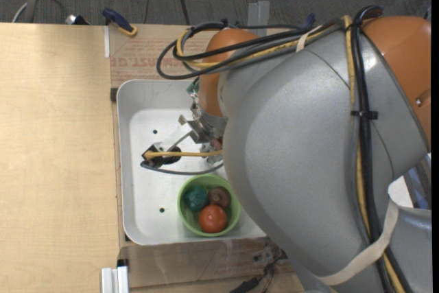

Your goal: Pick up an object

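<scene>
Up close, one grey arm is looming over the right of the scene. Below it, one green bowl is sitting in the near corner of one white bin, holding three things: one red ball, one teal piece and one brown piece. Just beyond, the end effector is hanging over the bin floor, apart from the bowl; I cannot tell how open it is, or whether it is holding anything. Farthest, one blue clamp is lying on the bench.
</scene>
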Motion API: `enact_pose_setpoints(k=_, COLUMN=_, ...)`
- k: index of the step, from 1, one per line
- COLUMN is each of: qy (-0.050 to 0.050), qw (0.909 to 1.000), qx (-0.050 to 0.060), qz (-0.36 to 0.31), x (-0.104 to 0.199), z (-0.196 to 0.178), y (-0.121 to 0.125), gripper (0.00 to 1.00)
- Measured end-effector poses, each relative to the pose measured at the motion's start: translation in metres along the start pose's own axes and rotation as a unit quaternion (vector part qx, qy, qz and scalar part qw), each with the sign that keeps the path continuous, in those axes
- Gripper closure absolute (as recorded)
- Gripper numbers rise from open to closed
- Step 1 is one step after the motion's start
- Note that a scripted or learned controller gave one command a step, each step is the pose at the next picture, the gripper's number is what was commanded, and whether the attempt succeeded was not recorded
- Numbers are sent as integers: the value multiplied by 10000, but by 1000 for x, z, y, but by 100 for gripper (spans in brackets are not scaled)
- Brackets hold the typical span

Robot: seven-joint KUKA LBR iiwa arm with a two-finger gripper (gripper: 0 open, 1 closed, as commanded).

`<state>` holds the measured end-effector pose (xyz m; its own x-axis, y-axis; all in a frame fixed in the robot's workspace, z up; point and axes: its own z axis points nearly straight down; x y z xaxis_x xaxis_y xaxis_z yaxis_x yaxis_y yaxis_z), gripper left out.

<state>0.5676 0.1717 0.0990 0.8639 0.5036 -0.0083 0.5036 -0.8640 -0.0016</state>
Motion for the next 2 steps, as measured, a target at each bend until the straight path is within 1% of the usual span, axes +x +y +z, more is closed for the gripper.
enact_pose_setpoints(k=1, qy=13, qw=9986, qx=5, qz=-531, x=-93, z=9, y=22, gripper=100)
enact_pose_setpoints(k=2, qy=18, qw=9489, qx=-11, qz=-3155, x=-37, z=9, y=-19, gripper=100)
